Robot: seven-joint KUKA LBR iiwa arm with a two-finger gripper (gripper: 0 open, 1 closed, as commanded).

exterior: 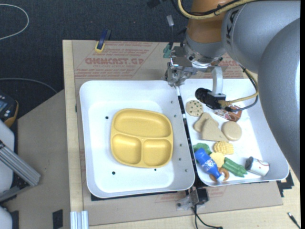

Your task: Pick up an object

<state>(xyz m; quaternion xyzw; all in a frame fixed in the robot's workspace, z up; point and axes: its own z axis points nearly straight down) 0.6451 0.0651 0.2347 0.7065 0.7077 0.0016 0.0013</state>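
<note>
My gripper (175, 77) hangs over the far end of the ridge between the two bins, just beyond the right bin's back left corner. No object shows in it. In the right bin (267, 142) lie a round chocolate-chip cookie (194, 107), a tan bread slice (207, 127), a pale round biscuit (232, 130), a yellow ridged chip (223, 148), a blue bottle (207, 162), a green pod (234, 168) and a small white can with a black end (257, 166). A yellow divided plate (141, 137) lies in the left bin (93, 128).
The grey arm with its orange band (214, 4) covers the upper right and overhangs the right bin's far side. A small reddish-brown item (233, 112) lies near the cookie. A blue and yellow clip (101, 40) rests on the brown board behind the bins.
</note>
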